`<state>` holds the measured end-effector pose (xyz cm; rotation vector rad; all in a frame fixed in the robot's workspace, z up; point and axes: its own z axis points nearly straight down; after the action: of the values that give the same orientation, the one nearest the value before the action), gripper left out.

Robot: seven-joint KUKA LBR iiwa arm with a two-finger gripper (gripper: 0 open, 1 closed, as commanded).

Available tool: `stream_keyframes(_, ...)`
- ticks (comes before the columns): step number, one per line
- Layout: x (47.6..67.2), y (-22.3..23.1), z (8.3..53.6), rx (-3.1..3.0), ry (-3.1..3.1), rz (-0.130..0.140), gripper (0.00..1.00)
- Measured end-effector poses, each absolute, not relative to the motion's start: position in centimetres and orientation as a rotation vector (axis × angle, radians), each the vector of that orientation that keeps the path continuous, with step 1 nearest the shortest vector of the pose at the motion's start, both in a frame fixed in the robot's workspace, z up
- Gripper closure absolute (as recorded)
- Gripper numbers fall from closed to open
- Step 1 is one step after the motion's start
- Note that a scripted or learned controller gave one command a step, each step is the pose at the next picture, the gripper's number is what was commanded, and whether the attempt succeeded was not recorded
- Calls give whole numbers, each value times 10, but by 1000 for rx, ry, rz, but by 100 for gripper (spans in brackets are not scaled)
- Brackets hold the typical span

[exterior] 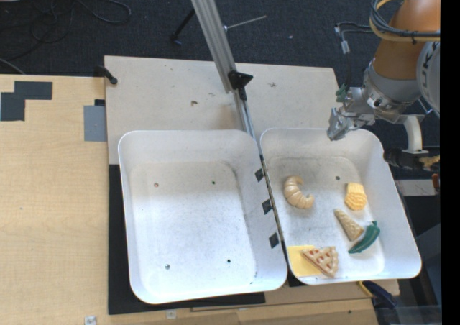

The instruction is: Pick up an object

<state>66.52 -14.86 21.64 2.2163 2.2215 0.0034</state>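
Hovering: our gripper [339,129] hangs over the far rim of the right bin [402,244], above the back edge and well apart from every object inside.
Grip state: we cannot tell how it is set — the tip is small and seen at a slant — and nothing shows held in it.
Right bin: it carries all the candidates, gathered in the near half, which is why we judge the arm must come forward and down from where it hangs.
Croissant [297,193]: it lies near the bin's middle, closest to the gripper and with bare floor around it — we judge it the easiest pick.
Corn piece [355,196]: it sits towards the right wall, just beyond a cone-shaped wedge [348,223].
Green pepper [364,239]: it lies just beside the wedge's near end, so crowding could spoil a grasp there.
Waffle slice [321,259]: it rests on a yellow square [300,259] by the near rim.
Left bin [136,145]: it stands alongside, a divider between the two.
Stage: we judge the pick not yet begun.
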Motion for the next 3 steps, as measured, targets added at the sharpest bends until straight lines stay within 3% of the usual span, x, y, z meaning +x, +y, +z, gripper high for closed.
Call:
stream_keyframes(1, 666, -150, 268, 2216, 2221, 4, 100)
stream_keyframes(3, 657, -50, 266, 2220, 2229, -3, 100)
